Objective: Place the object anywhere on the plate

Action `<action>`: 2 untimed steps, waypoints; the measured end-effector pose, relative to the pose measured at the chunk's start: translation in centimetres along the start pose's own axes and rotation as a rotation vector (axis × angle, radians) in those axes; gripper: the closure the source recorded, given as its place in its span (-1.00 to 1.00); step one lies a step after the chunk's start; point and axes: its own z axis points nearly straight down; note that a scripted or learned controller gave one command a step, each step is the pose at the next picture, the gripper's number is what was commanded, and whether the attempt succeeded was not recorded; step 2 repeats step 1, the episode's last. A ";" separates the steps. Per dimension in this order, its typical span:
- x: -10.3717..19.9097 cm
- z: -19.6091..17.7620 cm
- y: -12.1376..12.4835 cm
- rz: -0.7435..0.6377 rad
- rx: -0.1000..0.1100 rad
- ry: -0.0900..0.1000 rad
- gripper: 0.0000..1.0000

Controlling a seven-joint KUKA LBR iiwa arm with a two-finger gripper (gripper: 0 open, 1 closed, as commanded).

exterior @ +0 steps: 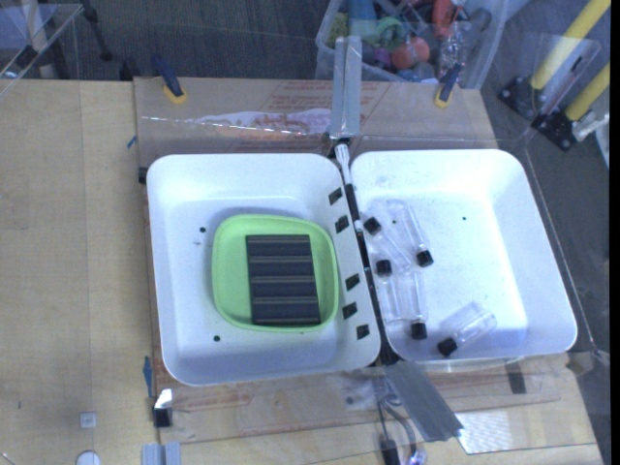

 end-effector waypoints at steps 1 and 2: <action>-2.8 0.0 5.7 -0.106 0.001 0.001 -1.00; -2.8 0.0 5.7 -0.106 0.001 0.001 -1.00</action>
